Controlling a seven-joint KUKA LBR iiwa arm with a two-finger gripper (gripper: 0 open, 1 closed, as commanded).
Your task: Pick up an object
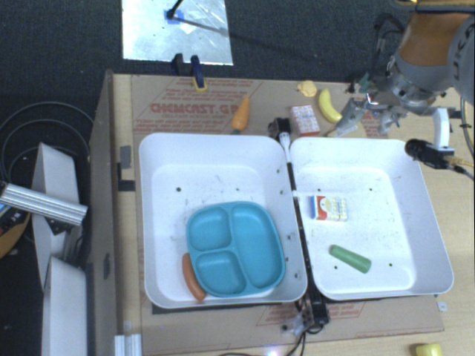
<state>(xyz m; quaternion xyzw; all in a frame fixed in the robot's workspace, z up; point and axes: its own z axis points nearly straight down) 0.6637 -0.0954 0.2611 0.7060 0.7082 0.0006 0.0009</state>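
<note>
My gripper (366, 122) hangs over the back rim of the right bin (423, 221), under the grey and orange arm. Its two fingers stand apart, open, with nothing between them. Inside the right bin lie a small white carton with red and blue print (328, 208) near the middle and a green cylinder (349, 258) toward the front. Both are well in front of the gripper. In the left bin (159, 199) a blue divided plate (235, 247) lies with an orange sausage (193, 277) at its front left edge.
Behind the bins on the cardboard lie a banana (328, 106) just left of the gripper, a small pink box (304, 119), a carrot (240, 114) and a small yellow piece (307, 87). A black fitting (424, 152) sits at the right bin's back right corner.
</note>
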